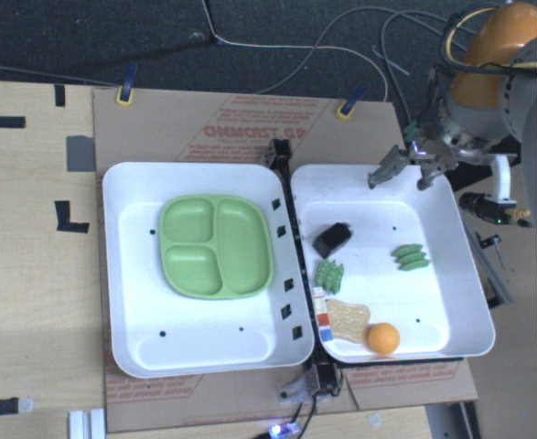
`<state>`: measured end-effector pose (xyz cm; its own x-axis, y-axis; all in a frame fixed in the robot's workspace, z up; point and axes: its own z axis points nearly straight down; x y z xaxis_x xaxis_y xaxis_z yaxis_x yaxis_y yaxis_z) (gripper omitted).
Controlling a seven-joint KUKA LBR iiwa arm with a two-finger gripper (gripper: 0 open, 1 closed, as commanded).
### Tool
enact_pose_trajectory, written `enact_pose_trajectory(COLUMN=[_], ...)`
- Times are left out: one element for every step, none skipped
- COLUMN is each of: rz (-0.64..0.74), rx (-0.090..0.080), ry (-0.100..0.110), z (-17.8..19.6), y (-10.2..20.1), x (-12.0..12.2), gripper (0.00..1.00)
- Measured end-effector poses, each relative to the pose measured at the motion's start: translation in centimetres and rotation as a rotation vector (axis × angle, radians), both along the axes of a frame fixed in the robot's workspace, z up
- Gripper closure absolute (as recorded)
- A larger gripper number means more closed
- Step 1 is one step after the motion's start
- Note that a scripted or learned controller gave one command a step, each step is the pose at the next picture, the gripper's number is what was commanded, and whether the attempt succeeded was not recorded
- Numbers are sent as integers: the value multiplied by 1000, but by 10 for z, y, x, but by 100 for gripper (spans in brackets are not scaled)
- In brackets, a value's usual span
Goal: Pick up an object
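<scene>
We see the pincer [402,174] at the upper right of the frame, hovering over the top rim of the right bin [451,236]. Its two fingers [384,171] are spread wide apart with nothing between them.

Contents of the right bin, all lying loose on its floor:
- a black block [332,239] toward the left-centre
- a leafy green piece [328,275] just below the block
- a green pea pod [411,257] at centre right, well apart from the others
- a tan slice of bread [346,319] at lower left, next to a small card with red and blue marks [320,311]
- an orange ball [383,338] (touching the bread's right edge, as far as we can tell)

The left bin [126,273] holds a green divided plate [217,246], roughly centred. Both bins sit on cardboard sheeting [241,126] over the tabletop [30,273].
</scene>
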<state>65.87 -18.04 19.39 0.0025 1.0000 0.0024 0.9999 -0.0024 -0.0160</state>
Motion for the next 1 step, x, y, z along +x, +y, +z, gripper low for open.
enact_pose_trajectory(rz=[4], rx=[-3], ry=[-14], z=[10], y=[1], x=[3], gripper=[0])
